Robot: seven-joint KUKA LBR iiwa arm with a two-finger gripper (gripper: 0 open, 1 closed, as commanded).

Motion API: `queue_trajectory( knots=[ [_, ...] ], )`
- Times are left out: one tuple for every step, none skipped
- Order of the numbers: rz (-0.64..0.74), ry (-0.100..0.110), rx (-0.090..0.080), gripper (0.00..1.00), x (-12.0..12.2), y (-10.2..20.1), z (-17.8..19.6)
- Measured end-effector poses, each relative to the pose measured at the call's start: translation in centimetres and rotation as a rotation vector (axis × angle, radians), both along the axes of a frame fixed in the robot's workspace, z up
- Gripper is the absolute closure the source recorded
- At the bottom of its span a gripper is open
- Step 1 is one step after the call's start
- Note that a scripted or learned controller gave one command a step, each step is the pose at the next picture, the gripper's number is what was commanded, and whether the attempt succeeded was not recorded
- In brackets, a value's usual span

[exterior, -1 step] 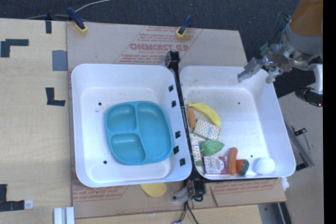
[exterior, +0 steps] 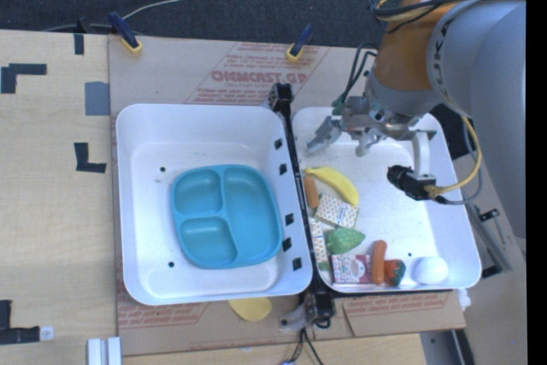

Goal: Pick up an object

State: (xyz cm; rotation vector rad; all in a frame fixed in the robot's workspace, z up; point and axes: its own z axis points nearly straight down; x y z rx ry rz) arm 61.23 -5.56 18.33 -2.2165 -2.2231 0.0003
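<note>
We see the jaws apart, holding nothing, over the right bin's (exterior: 427,228) upper end, near the banana (exterior: 335,182); a blue tray (exterior: 226,214) lies in the left bin (exterior: 144,184).

The grey robot arm (exterior: 491,73) is a thick, smooth, rounded casing with a dull metallic sheen, paler where light falls on it. Dark lettering runs along the casing near its end, too cut off to read. Next to this sits a broad, glossy orange band (exterior: 410,51), bulging like a collar. Thin yellow and black cables (exterior: 391,0) loop over the band's upper side. Below the band the wrist narrows into a compact cluster of grey metal parts. The tool (exterior: 339,146) is a two-finger piece of grey metal, its slim fingers (exterior: 323,135) tapering to narrow tips with a gap between them.
</note>
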Motion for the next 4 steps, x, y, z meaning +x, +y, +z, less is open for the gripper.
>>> queue_trajectory(
  knots=[
    [-0.001, 0.000, -0.001, 0.00, -2.4, 1.9, 0.1],
    [-0.002, 0.000, -0.002, 0.00, 0.2, -0.3, 0.1],
    [-0.001, 0.000, -0.001, 0.00, -0.6, 1.9, 0.1],
    [-0.002, 0.000, -0.002, 0.00, -2.4, 1.7, 0.1]
  ],
)
